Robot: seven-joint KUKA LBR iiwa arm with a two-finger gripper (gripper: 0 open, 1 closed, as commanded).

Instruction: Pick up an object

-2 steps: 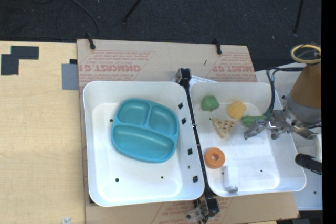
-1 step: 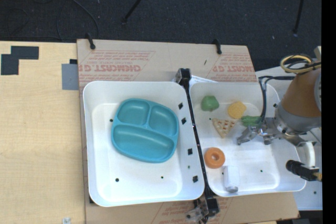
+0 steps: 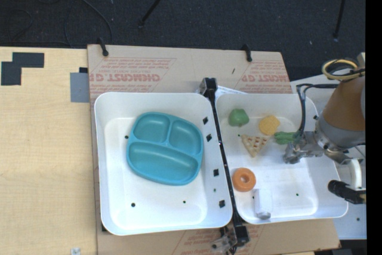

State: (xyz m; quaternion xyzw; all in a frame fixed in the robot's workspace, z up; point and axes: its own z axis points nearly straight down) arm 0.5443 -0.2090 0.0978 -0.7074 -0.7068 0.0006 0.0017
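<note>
The right bin (image 3: 291, 197) holds several small toys. A green lump (image 3: 239, 117) and a yellow piece (image 3: 269, 125) lie near its far side. A tan waffle-like wedge (image 3: 255, 144) sits in the middle, and an orange ring (image 3: 243, 179) lies by the divider. At the front is a white cylinder (image 3: 262, 202) on its side. My gripper (image 3: 292, 155) is low over the bin's right half, just below a small green piece (image 3: 285, 138) that lies against it. I cannot see whether anything is held.
The left bin (image 3: 116, 212) carries a teal divided plate (image 3: 165, 147). A black divider (image 3: 216, 146) runs between the bins. The arm's body with its orange band (image 3: 346, 104) hangs over the right bin's right rim. Cardboard lies under both bins.
</note>
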